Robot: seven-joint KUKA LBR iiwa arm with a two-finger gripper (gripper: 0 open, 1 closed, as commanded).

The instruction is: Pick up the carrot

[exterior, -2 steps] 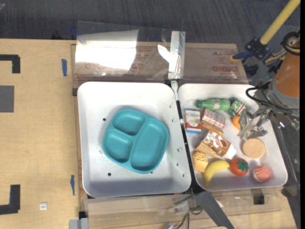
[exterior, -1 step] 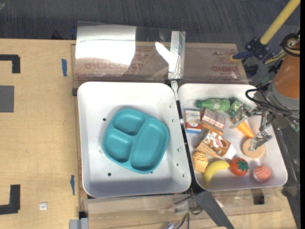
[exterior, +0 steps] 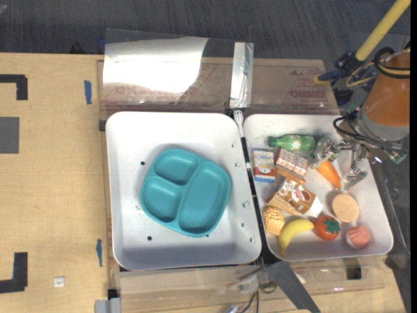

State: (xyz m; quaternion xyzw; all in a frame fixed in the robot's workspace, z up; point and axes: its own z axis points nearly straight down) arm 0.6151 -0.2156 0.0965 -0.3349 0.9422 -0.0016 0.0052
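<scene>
The orange carrot (exterior: 328, 173) lies tilted in the right bin (exterior: 383, 222), near its far right side. My gripper (exterior: 340, 163) hangs just over it, reaching in from the right under the orange band. It is open, with one finger (exterior: 325, 152) to the carrot's upper left and the other finger (exterior: 355, 170) to its right. The carrot rests on the bin floor between and slightly below them, and I cannot tell if either finger touches it.
Crowded around the carrot are a green bottle (exterior: 293, 142), a small carton (exterior: 263, 163), snack packets (exterior: 294, 196), a banana (exterior: 293, 232), a tomato (exterior: 327, 227) and a round bun (exterior: 345, 208). A teal divided plate (exterior: 186, 191) sits in the left bin (exterior: 124, 175).
</scene>
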